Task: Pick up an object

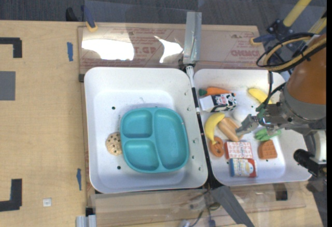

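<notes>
The right bin (290,169) holds several toy foods. Among them are a carrot (217,90), a cow-patterned milk carton (218,101), a banana (213,124), a tan bread roll (229,128), a red-patterned box (239,149), a small can (242,168) and an orange cracker (267,149). My gripper (252,123) hangs low over the middle of this bin, just right of the roll and above the box. A green piece (268,133) lies right under the wrist. Nothing shows clearly in its grasp.
The left bin (98,91) holds a teal divided plate (154,139) with a cookie (113,143) at its left side. A yellow piece (257,95) lies at the right bin's back. Cables and the arm's body crowd the right edge.
</notes>
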Controlling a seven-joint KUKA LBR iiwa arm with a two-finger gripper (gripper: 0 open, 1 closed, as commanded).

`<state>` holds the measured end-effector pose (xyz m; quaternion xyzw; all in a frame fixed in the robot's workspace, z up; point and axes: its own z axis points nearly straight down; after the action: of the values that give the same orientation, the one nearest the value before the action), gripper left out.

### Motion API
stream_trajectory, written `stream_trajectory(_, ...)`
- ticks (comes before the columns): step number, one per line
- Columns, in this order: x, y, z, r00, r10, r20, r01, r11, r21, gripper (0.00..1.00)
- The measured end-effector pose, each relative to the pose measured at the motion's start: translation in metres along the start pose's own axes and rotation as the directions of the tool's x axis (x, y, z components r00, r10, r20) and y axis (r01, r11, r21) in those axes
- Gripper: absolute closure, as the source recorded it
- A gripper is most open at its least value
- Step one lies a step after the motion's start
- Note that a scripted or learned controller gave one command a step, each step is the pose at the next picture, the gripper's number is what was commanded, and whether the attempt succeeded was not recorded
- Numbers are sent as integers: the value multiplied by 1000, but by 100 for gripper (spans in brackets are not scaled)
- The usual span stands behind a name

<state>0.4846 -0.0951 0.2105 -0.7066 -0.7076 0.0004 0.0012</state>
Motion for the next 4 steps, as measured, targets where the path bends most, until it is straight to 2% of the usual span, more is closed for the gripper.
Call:
stream_trajectory(1, -42, -4, -60, 995, -100, 4, 100, 995, -8, 0)
stream_trajectory(2, -86, 11, 108, 1000, -27, 5, 27, 1000, -13, 0)
stream_trajectory(3, -36, 106, 120, 1000, -29, 3, 29, 999, -16, 0)
stream_trajectory(4, -40, 109, 102, 1000, -26, 9, 26, 999, -30, 100)
